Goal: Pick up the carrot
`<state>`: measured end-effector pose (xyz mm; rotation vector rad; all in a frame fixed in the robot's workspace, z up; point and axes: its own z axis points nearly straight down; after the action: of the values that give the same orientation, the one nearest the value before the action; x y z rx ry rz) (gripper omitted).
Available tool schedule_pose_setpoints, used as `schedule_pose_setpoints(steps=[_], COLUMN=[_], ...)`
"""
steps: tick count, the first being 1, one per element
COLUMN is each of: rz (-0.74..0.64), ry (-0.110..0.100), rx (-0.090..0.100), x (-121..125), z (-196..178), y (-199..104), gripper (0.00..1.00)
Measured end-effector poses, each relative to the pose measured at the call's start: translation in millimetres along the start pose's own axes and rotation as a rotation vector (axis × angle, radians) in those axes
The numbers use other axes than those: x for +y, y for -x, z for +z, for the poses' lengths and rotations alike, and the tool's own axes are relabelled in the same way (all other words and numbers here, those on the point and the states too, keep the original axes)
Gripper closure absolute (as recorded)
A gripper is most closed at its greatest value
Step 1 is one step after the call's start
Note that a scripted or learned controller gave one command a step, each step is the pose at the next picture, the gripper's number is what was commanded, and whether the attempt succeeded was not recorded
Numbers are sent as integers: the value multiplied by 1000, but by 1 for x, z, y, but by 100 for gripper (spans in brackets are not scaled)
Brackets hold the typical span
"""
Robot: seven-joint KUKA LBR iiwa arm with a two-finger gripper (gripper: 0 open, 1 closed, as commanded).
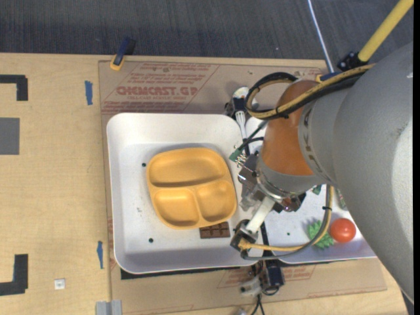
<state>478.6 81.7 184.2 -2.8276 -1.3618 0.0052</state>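
Although whether the gripper (266, 192) is open or closed cannot be told, the orange-red, green-leafed carrot (342, 230) is seen to its right, leaves pointing left.

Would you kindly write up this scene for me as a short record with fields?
left bin: holds a yellow divided plate and a brown block at the plate's near edge
right bin: holds the carrot, orange with green leaves
arm: reaches in over the right bin, its wrist above the bins' shared edge
carrot state: lying in the bin, off to the side of the wrist
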Motion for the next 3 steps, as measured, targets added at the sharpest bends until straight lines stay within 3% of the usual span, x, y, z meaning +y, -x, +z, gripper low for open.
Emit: schedule_pose_setpoints(steps=[1, 2, 3], rz=[-327, -220, -123], ry=[16, 29, -3], rx=[18, 17, 11], x=[-53, -63, -31], z=[75, 79, 64], y=[-77, -103, -48], gripper=[100, 100, 100])
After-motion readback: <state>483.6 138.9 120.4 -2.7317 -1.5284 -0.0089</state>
